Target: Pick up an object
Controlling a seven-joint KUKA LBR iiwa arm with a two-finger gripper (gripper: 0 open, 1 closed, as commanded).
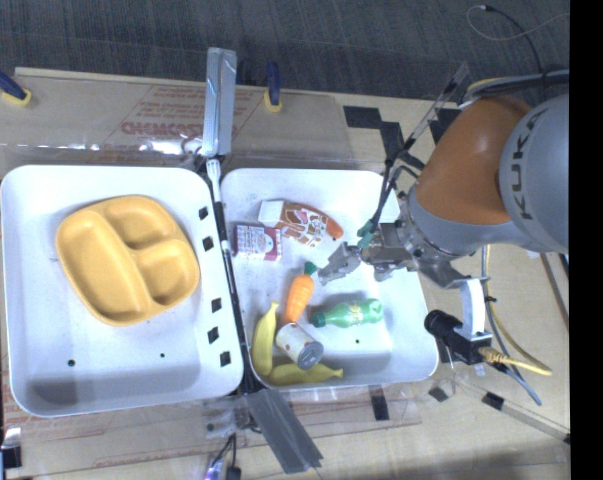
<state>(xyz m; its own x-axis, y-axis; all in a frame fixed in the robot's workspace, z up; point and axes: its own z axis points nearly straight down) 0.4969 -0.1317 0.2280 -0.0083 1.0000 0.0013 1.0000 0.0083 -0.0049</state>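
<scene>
Grey and orange-banded, the arm (486, 173) reaches low over the right white bin (401, 363); its gripper (333, 266) hangs above the orange plastic carrot (298, 297), grip unclear.

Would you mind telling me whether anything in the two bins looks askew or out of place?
Nothing looks damaged or spilled. The green bottle and the can lie on their sides in the right bin, and the yellow tray sits slightly askew in the left bin.
</scene>
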